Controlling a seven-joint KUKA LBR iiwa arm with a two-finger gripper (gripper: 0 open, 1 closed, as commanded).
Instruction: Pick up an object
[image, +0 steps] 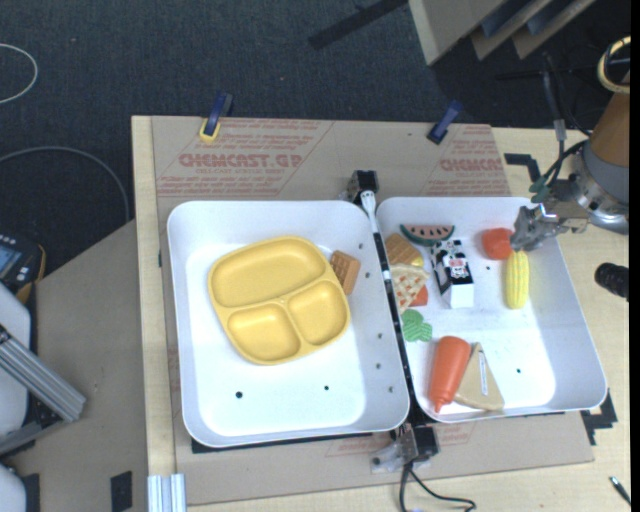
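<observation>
The right bin (572, 318) holds several toy foods. At its back right lies a red tomato (495, 243), and a yellow corn cob (516, 279) sits just in front of it. My gripper (526, 232) hangs over that back right corner, right beside the tomato and just above the corn's top end. Nothing shows in its grasp. Also in this bin are a watermelon slice (427, 235), a pizza slice (407, 286), a black-and-white block (457, 272), a green piece (415, 326), an orange carrot (449, 366) and a sandwich wedge (484, 386).
The left bin (195, 360) holds a yellow divided plate (278, 298), with a brown waffle piece (346, 269) at the plate's right edge. A black divider clamp (364, 185) sits where the bins meet. The grey arm with its orange band (610, 140) comes in from the upper right.
</observation>
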